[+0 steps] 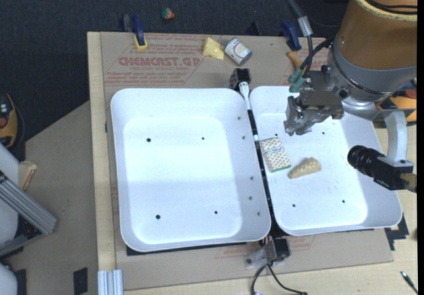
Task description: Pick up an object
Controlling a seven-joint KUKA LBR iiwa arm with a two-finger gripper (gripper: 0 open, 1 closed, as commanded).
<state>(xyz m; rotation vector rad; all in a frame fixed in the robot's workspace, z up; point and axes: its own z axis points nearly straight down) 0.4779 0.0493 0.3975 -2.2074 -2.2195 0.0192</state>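
Observation:
In the right bin (358,211) lie two objects: a small patterned white block (275,154) close to the bin's left wall, and a tan wedge-shaped piece (304,168) just right of it. My gripper (296,126) hangs over the upper part of the right bin, above and slightly right of the patterned block, apart from both objects. Nothing shows between its fingers.
The left bin (132,115) stands beside the right one. On the bench behind the bins lie a yellow wedge (213,49) and a small white box (238,51). A black cylindrical part (371,162) juts over the right bin's right side.

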